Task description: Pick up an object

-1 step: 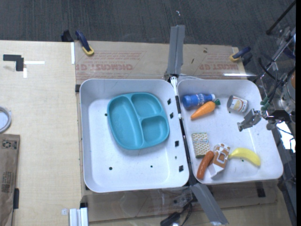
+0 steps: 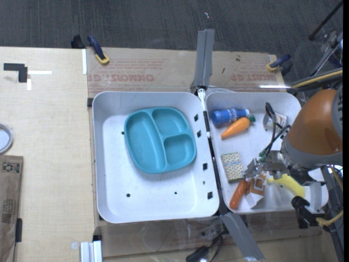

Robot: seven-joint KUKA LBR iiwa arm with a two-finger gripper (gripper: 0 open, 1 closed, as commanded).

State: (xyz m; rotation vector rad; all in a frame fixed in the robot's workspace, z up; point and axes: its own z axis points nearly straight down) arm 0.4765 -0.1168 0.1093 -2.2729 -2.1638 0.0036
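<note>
Jaws hard to read; I cannot tell their state, gripper (image 2: 255, 171) low in the right bin (image 2: 292, 98), crowded between sponge (image 2: 232, 165), carrot (image 2: 239, 193) and banana (image 2: 289, 184). Left bin (image 2: 109, 201) has room around the blue plate (image 2: 160, 139).

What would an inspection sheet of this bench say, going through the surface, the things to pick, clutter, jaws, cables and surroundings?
Surface: pale wooden bench bearing a left bin and a right bin, side by side.
Job's things: in the right bin, a blue bottle, a carrot just below it, a patterned sponge, a second carrot and a yellow banana.
Clutter: a blue divided plate in the left bin.
Jaws: the gripper is low in the right bin beside the sponge; open or shut cannot be told.
Cables: dark cables run along the arm.
Surroundings: clamps on the cardboard, tape roll at left.
</note>
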